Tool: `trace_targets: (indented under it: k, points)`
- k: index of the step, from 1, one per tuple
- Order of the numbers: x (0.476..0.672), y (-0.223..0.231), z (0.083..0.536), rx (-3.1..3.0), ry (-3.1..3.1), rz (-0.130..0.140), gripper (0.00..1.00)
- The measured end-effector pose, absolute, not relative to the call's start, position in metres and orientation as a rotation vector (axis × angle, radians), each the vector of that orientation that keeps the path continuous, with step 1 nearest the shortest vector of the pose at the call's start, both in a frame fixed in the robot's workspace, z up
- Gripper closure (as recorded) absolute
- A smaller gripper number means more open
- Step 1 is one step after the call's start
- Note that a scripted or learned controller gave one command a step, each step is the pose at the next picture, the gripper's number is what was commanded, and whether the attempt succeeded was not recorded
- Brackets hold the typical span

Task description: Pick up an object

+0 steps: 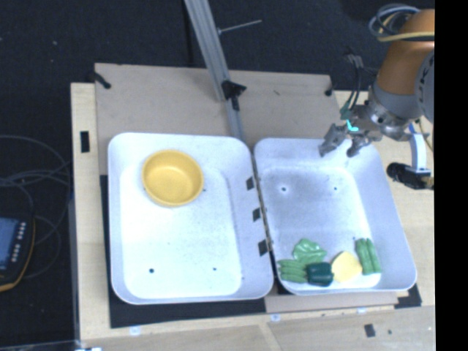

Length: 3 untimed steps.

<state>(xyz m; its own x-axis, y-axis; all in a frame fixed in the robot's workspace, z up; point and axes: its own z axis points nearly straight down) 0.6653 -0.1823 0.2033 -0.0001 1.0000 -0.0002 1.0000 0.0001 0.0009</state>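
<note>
Nothing is picked yet: the two-finger gripper (342,145) hangs spread and empty, well apart from the small green and yellow toys (329,263).

Count: 2 white bins, left bin (124,218) and right bin (380,218). 1 yellow bowl (172,178). 1 yellow lemon-like item (346,267). 1 dark teal block (319,273). 3 green vegetable-like items (308,251), (292,270), (367,255). 1 gripper (342,143).
</note>
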Motion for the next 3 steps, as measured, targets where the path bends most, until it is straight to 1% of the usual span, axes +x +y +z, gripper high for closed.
trace_targets:
  k: [1, 2, 3]
  points:
    - [0.665, -0.182, 0.203, 2.221, 2.221, 0.001, 0.0]
    - [0.66, -0.183, 0.142, 2.224, 2.223, -0.005, 0.0]
    - [0.659, -0.184, 0.099, 2.223, 2.223, -0.003, 0.0]
